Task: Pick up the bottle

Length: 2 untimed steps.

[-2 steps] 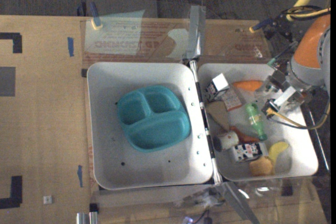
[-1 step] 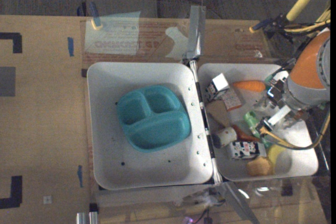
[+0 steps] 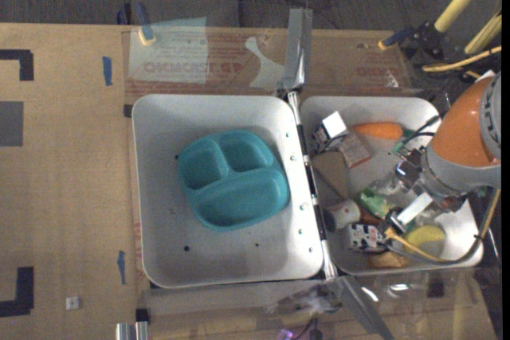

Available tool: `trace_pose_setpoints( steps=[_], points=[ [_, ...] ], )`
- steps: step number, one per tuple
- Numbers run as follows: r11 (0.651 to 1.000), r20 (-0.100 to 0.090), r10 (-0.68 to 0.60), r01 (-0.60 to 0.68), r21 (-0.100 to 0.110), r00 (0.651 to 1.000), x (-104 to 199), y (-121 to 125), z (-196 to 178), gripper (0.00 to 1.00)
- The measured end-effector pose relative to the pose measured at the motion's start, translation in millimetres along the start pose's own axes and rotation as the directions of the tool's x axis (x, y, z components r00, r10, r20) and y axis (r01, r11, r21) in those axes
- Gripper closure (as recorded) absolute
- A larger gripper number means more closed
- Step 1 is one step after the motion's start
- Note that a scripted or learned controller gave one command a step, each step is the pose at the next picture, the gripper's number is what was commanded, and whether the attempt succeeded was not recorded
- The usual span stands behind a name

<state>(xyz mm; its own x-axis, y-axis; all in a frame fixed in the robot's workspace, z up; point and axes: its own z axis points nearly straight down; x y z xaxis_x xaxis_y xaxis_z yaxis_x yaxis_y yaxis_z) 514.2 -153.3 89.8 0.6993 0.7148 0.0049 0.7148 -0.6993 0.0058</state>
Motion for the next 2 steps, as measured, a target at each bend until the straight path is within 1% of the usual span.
trace_pose_setpoints(
  steps=[1, 2],
  points=[
    [0.988, -0.005, 0.152, -0.153, -0.008, 0.988, -21, -20, -1, 0.0],
    [0.965, 0.008, 0.262, -0.262, 0.006, 0.965, -18, -31, -70, 0.0]
  ],
)
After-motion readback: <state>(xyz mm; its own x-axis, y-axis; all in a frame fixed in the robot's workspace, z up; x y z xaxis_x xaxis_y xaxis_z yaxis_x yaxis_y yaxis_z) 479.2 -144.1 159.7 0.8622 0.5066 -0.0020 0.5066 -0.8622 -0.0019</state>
